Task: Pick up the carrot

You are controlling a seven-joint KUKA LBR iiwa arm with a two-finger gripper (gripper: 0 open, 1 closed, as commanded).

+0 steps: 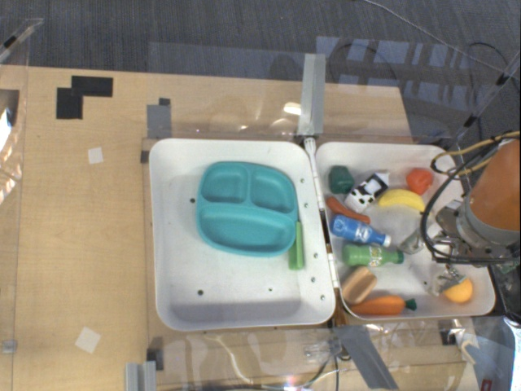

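Observation:
The carrot, orange with a small green tip pointing right, lies flat along the near wall of the right bin. It sits just in front of a tan bread roll. My gripper hangs over the bin's right near corner, under the arm's orange band. It is right beside a small orange-yellow fruit and about a hand's width to the right of the carrot. Nothing of the carrot is between its fingers.
The right bin also holds a green bottle, blue bottle, sausage, banana, red tomato, cow-patterned toy and dark green piece. The left bin holds a teal divided plate and a green stick.

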